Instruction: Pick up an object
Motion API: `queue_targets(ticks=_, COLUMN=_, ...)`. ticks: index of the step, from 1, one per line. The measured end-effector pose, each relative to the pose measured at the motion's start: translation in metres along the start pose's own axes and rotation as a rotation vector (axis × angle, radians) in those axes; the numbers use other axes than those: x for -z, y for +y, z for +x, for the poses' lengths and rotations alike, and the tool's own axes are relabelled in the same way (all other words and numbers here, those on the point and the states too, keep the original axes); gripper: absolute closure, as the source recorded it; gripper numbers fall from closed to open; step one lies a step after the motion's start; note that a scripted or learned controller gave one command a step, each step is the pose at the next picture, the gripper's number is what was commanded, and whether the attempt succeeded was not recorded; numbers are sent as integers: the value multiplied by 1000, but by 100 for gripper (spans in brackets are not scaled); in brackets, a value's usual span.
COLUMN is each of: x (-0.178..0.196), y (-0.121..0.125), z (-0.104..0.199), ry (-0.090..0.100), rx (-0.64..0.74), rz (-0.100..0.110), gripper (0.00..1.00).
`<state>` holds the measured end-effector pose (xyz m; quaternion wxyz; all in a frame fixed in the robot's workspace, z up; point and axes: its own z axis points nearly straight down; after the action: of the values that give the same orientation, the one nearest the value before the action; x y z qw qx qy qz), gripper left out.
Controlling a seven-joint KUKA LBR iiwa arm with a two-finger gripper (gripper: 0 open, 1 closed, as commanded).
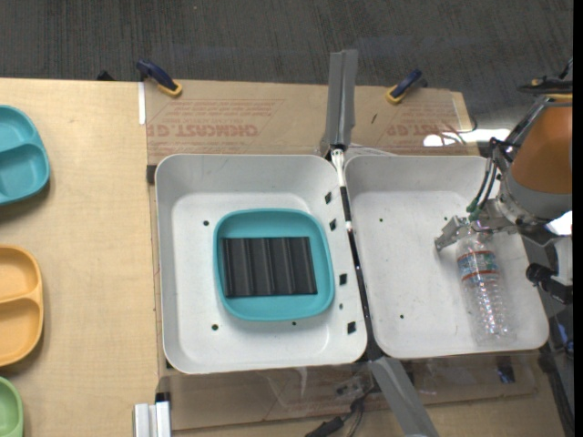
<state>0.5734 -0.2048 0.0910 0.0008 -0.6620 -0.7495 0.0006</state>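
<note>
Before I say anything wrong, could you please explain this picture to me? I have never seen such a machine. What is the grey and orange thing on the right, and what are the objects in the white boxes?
One fixed camera looks down at a slant on a bench. The grey and orange thing is a robot arm reaching in from the right. At its end sits a two-finger gripper, low over the right white bin, at the cap end of a clear plastic water bottle lying on its side there. I cannot tell whether it grips the bottle. The left white bin holds a teal tray with a dark ribbed inside. Coloured plates lie at the far left; two clamps pin brown cardboard behind the bins.
</note>
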Motion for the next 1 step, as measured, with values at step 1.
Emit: queue_targets(ticks=1, x=4, y=-40, z=-5, ry=3, rx=24, rz=-15, gripper=0)
